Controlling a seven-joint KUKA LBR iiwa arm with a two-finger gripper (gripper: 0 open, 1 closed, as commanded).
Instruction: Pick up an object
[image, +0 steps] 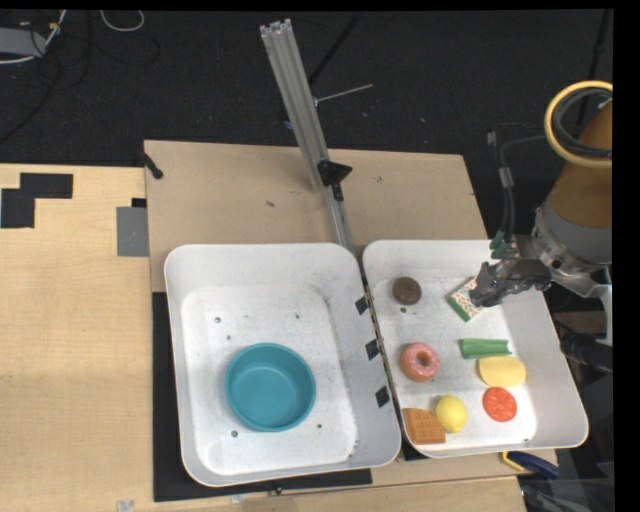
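My gripper (487, 289) hangs over the upper right part of the right bin (560, 425), reaching in from the right. Its tip is right at a small green and white packet (463, 301), which lies tilted on the bin floor just to its left. Whether it touches the packet is unclear. Also in this bin are a brown round piece (406, 291), a pink donut (420, 361), a green piece (484, 347), a yellow piece (501, 371), a red ball (499, 403), a lemon (451, 413) and an orange waffle (424, 426).
The left bin (190, 300) holds a teal bowl (269, 386). A slanted metal rail (305, 110) runs down to the gap between the bins. Black clips (371, 348) sit on the shared rim. Free floor lies around the brown piece.
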